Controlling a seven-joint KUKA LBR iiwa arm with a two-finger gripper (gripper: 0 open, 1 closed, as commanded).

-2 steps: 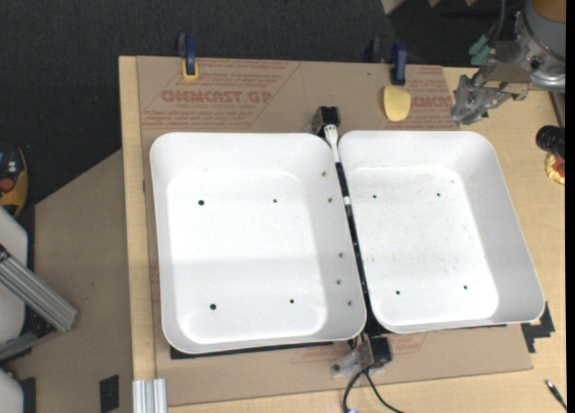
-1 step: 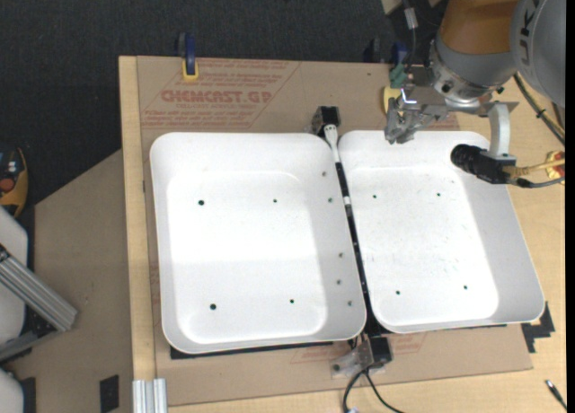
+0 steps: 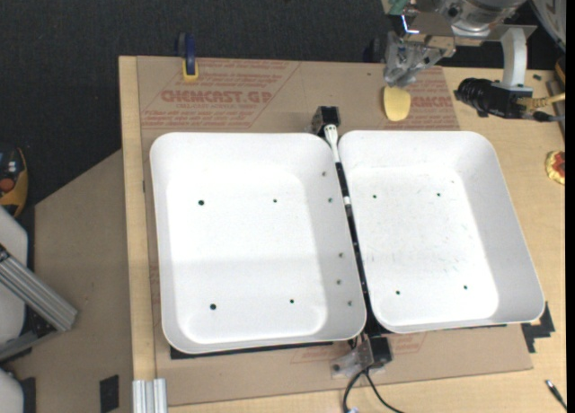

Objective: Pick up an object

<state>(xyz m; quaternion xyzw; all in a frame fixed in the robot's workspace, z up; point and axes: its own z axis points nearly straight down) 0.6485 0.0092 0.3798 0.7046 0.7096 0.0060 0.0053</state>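
Reaching down from the upper right, the tool (image 3: 402,79) pinches a pale yellow object (image 3: 396,103) beyond the right bin (image 3: 503,223).

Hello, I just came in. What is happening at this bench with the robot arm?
The grey arm's two-finger gripper is at the far edge of the bench, beyond the right shallow white bin. Just below it a small pale yellow object lies on the brown board, outside both bins. The left shallow white bin sits alongside.

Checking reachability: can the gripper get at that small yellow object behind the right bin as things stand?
Probably yes. The gripper hangs right above the yellow object, which lies on the bare board beyond the right bin, with nothing between them.
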